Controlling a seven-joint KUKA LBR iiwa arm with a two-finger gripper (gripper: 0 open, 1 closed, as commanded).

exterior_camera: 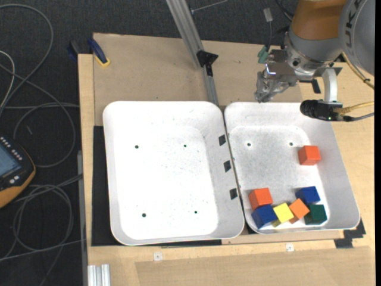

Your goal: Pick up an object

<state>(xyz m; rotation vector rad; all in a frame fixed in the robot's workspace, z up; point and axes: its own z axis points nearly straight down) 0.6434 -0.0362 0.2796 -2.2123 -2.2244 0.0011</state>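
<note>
The right bin [333, 177] holds several small blocks. One orange block [309, 154] lies alone near its right wall. Along the front wall sit an orange block [259, 196], two blue blocks [264, 215] [308, 194], a yellow block [284, 212], a smaller orange block [299, 208] and a dark green block [317, 214]. My gripper [266, 92] hangs above the bin's far left corner, high over the rim and well away from the blocks. Nothing shows between its fingers.
The left bin [119, 159] sits beside the right one, with black clips along the shared edge. A slanted metal rail [190, 34] crosses the bench behind the bins. Cables and a handheld device [12, 165] lie on the floor at left.
</note>
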